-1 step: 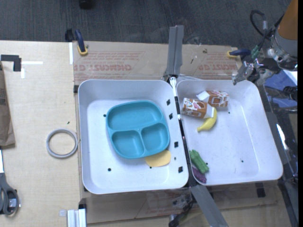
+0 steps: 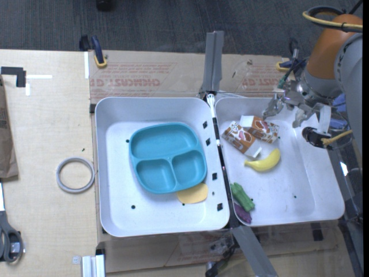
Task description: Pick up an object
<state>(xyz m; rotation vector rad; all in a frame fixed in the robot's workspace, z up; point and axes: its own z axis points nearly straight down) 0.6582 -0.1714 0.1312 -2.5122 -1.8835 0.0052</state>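
The two-finger gripper [image 2: 286, 111] is seen hanging over the far part of the right shallow white bin [image 2: 314, 198], fingers spread apart and nothing caught between them. Just to its left and a bit nearer the camera, a brown-and-white snack packet [image 2: 240, 138] and a red-brown wrapper [image 2: 265, 130] are found lying side by side. A yellow plastic banana [image 2: 264, 161] is sat just below those. Further down-left, a green toy vegetable [image 2: 242, 196] and a purple piece [image 2: 243, 215] are tucked against the bin wall. Well off to the left, a blue divided plastic plate [image 2: 167, 157] is parked in the other white bin [image 2: 109, 172], with a yellow chip-shaped piece [image 2: 194, 195] touching its edge.
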